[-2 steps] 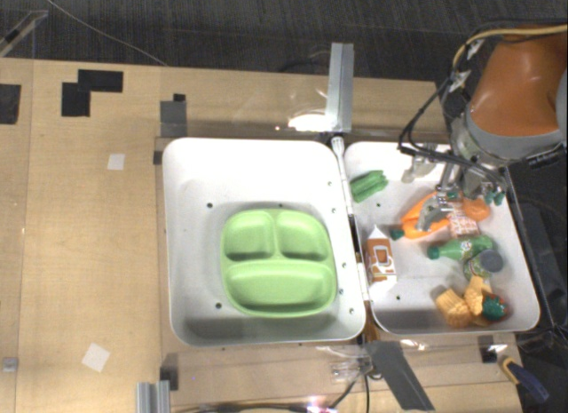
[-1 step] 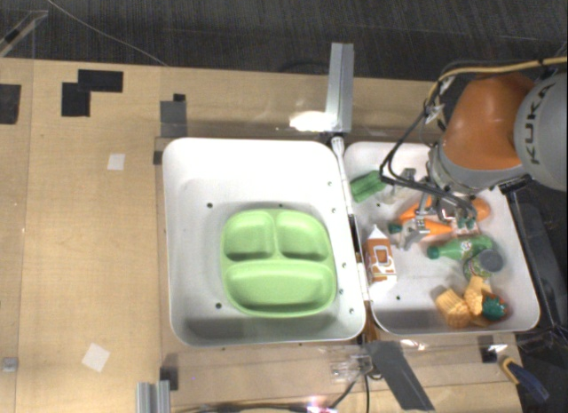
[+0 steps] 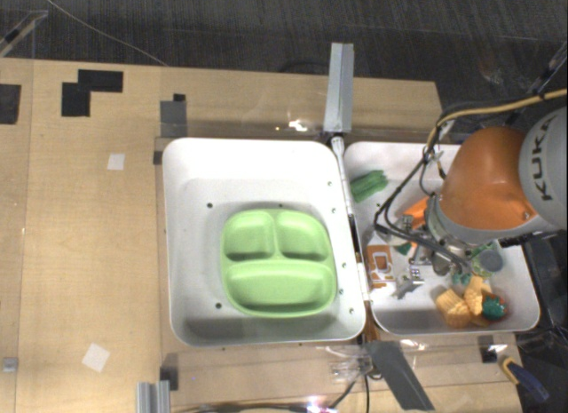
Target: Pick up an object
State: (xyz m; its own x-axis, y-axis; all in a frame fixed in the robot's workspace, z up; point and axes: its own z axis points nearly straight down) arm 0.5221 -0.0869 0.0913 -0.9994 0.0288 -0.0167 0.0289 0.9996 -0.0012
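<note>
Over the right bin (image 3: 524,309) the grey arm (image 3: 546,158) reaches in from the right, its orange band (image 3: 484,180) hanging above the clutter, with cables looping along its near side. The tool (image 3: 435,256) sits below that band, low among the objects; whether it is spread or pressed together cannot be told, since the wrist covers it from above. The right bin is crowded: a green piece (image 3: 367,184) lies near its upper left corner, close to the divider wall; an orange-and-white item (image 3: 380,263) sits against the left wall; small dark bits (image 3: 408,282) lie just beside it. Yellow blocks (image 3: 457,305) and a round red-and-green object (image 3: 493,307) cluster near the bottom edge (the pickable things all lie in this bin). Open floor in this bin shows mainly along the bottom left and the top strip.

The left bin (image 3: 191,225) has far more room: a green divided plate (image 3: 279,261) rests in its middle, with bare white floor all round it up to the rims. A metal bracket (image 3: 338,87) stands at the top of the seam between the bins, another (image 3: 395,376) at the bottom. The wooden bench (image 3: 80,251) lies bare to the left, apart from black marks (image 3: 89,90) near its far edge.
</note>
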